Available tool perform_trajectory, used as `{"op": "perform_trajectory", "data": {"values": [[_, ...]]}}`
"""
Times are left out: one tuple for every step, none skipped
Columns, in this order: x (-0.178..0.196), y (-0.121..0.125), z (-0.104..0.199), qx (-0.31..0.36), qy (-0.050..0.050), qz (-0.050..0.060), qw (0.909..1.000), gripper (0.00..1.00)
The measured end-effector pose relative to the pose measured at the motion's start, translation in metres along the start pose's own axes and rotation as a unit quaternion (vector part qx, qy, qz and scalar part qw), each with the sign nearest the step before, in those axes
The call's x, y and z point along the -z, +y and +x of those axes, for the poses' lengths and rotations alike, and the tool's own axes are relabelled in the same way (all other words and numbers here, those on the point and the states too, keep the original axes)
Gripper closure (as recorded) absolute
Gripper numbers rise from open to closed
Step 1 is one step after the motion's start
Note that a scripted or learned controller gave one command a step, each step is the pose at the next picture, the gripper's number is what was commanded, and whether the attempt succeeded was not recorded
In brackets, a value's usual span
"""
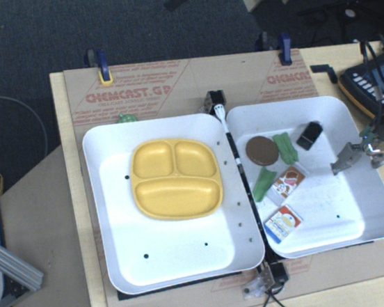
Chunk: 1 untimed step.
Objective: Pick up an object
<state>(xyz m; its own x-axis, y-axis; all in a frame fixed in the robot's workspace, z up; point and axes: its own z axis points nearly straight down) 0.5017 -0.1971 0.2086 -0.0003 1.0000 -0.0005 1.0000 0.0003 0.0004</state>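
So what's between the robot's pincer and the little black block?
Just bare white floor of the right bin, seen from the overhead camera. Nothing sits between the pincer and the black block.

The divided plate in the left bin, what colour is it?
Plain yellow. The divided plate has three compartments and shows clearly in the camera view.

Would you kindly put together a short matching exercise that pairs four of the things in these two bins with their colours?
Things:
1. divided plate
2. round disc
3. small block
4. long piece beside the disc

Colours:
A. green
B. black
C. yellow
D. brown

Pairs: 1-C, 2-D, 3-B, 4-A
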Motion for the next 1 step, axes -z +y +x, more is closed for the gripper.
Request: {"op": "perform_trajectory", "data": {"values": [[0.1719,-0.0193,0.0812,0.005,0.0,-0.01,0.9999,0.0]]}}
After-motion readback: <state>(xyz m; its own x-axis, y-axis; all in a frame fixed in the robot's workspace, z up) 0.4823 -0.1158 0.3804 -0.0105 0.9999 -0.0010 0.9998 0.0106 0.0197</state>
